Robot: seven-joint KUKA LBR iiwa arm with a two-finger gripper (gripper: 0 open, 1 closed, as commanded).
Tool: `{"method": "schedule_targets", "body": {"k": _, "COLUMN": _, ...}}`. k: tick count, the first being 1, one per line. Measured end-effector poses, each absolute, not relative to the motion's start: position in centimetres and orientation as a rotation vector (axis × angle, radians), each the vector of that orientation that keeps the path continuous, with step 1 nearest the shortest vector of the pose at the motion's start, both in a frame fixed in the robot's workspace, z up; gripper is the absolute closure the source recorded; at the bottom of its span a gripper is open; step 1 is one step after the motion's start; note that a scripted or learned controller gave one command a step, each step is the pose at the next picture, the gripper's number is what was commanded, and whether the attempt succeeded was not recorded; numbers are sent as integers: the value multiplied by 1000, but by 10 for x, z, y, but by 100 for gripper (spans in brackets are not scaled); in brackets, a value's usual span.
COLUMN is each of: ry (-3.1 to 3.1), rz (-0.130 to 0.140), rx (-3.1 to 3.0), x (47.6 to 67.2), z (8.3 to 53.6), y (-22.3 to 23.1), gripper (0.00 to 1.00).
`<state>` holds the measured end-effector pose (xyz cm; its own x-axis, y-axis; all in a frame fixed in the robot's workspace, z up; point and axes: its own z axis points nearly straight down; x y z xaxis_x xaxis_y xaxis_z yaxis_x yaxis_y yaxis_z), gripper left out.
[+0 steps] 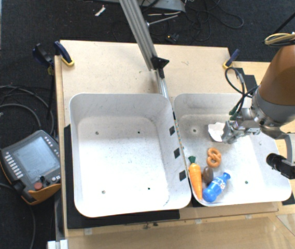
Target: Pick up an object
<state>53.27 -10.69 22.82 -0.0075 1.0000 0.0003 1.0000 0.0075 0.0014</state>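
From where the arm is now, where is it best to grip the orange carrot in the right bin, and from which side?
Probably grip the carrot across its thick upper half, just below the green top, coming straight down from above. It lies lengthwise along the right bin's left wall, tapering toward the near edge. The blue bottle crowds its lower right side, so the upper half leaves the fingers more room.

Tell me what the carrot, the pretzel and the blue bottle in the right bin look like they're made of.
Carrot: probably moulded plastic, judging by its even orange body and green top. Pretzel: likely plastic or rubber toy food, with a uniform orange-brown colour and smooth loops. Blue bottle: apparently translucent plastic with a slight sheen. All are small, so these are guesses.
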Motion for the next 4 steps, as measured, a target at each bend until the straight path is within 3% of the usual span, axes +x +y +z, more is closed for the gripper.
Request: {"method": "schedule_targets", "body": {"k": 4, "ry": 2229, "rz": 6, "rx": 2212, "x": 627, "z": 238, "y": 75, "gripper": 100}}
